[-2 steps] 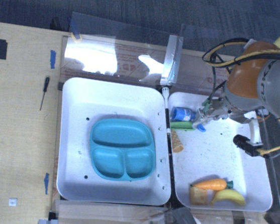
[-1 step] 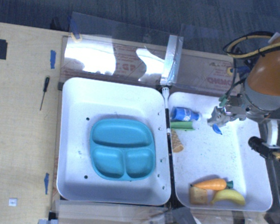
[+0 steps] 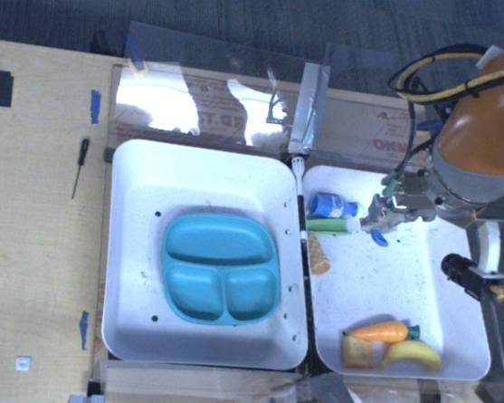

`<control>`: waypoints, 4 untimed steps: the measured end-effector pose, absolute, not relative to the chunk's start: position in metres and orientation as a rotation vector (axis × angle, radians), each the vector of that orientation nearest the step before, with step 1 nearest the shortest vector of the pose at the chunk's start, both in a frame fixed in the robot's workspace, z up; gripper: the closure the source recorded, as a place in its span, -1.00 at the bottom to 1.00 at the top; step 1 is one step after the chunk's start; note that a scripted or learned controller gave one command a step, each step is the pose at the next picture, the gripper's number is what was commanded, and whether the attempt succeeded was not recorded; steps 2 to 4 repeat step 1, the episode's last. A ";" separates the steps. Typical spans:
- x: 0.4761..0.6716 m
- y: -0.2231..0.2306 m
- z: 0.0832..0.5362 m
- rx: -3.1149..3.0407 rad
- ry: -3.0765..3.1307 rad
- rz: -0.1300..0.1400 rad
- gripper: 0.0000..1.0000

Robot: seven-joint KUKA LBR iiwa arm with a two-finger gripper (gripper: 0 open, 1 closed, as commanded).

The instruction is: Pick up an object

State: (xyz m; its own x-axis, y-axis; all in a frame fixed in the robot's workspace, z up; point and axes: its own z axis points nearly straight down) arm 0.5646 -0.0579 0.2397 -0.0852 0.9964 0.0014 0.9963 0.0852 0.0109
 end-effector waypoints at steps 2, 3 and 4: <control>0.550 -0.061 0.184 1.865 2.531 -0.001 1.00; 0.550 -0.061 0.184 1.865 2.531 -0.001 1.00; 0.550 -0.061 0.184 1.865 2.531 -0.001 1.00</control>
